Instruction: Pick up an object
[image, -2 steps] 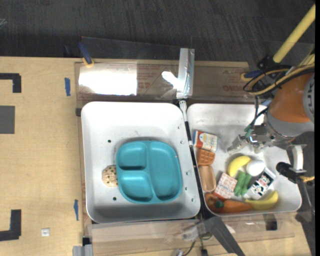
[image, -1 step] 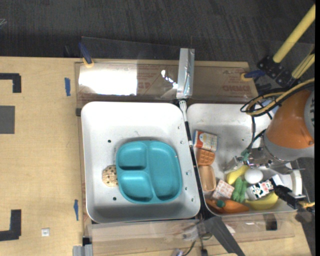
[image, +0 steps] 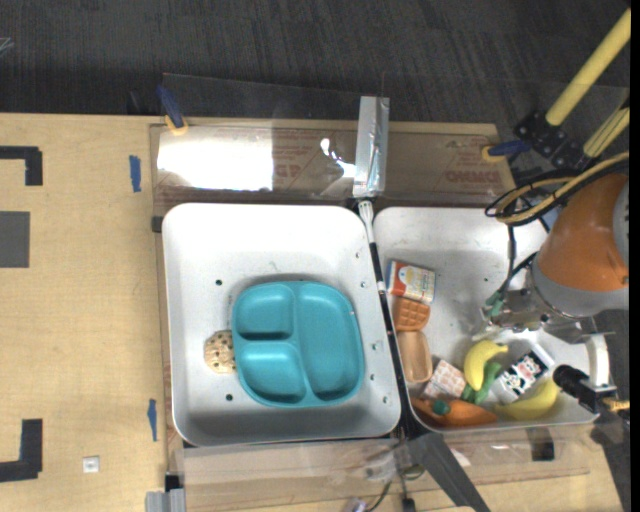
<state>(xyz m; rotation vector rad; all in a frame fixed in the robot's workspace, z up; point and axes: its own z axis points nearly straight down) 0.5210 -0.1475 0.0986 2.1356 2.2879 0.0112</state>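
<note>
The right bin (image: 450, 240) holds a pile of toy food. A small white and orange carton (image: 411, 282) lies at its left, with an orange ridged piece (image: 411, 314) and a tan bun (image: 415, 358) below it. Near the front are a yellow banana (image: 483, 360), a white box with black marks (image: 520, 377), another yellow piece (image: 537, 402), a carrot (image: 455, 410) and a small pale packet (image: 446, 379). My gripper (image: 503, 310) hangs low over the right bin, just above and right of the banana, with nothing seen in it.
The left bin (image: 190, 240) holds a teal divided plate (image: 297, 342), and a speckled cookie (image: 219, 351) lies against the plate's left edge. A clear plastic wall (image: 370, 150) stands behind the bins. Bare white floor shows in the right bin's back half.
</note>
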